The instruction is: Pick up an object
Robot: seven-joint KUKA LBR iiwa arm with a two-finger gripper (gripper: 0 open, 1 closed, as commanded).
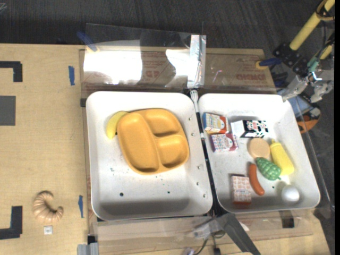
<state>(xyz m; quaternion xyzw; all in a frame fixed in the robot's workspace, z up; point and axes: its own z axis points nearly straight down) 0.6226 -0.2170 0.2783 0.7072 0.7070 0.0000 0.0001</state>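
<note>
Camera view, looking down at a slant on a tan worktop bearing two shallow white bins side by side. At the upper right, beyond the right bin's far corner, sits grey and yellow hardware, apparently part of the arm; it is too tangled to read its pose, and I cannot tell whether the jaws are open or closed. Nothing is held over either bin.

Candidates for picking lie in the right bin, toward the viewer and left of that hardware: small printed cartons, a yellow corn cob beside a green leafy toy, an orange sausage whose long axis runs roughly near to far, and a white ball. These objects are packed closely, some touching.

The left bin holds an orange divided tray with a banana tucked against its left edge. A croissant lies on the worktop, well apart.
</note>
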